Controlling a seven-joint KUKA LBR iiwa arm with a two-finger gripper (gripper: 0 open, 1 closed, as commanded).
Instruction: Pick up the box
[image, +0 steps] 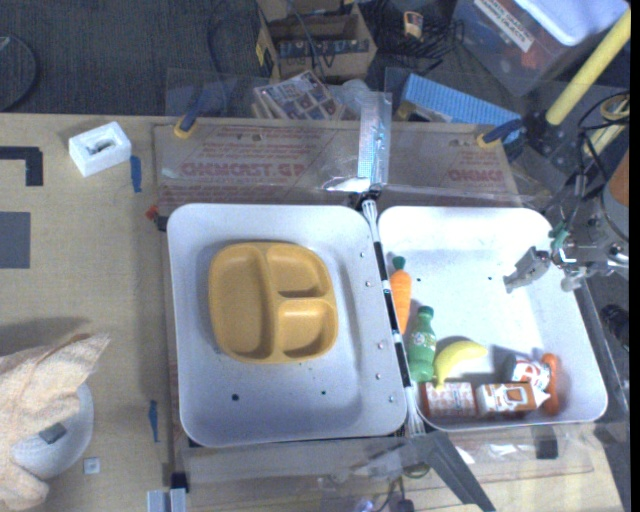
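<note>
At the upper left of the frame 1 small white block (99, 147) sits on the bench, well apart from the bins, probably just parked there; at the lower left lies 1 crumpled cloth (45, 385). The left bin (190, 330) holds 1 yellow divided tray (271, 300), flat in its middle. In the right bin (470, 250) everything crowds the lower left corner: 1 carrot (400, 296) along the divider, 1 green bottle (421, 345) below it, 1 banana (459, 354), and along the bottom wall the box (484, 400), lying on its side, orange and white, touching the banana and 1 red-capped bottle (534, 373); I'd judge that crowding makes a clean grab awkward. At the right edge the gripper (545, 268) hangs near the bin's upper right, fingers spread, pinching nothing, well apart from the box.
</note>
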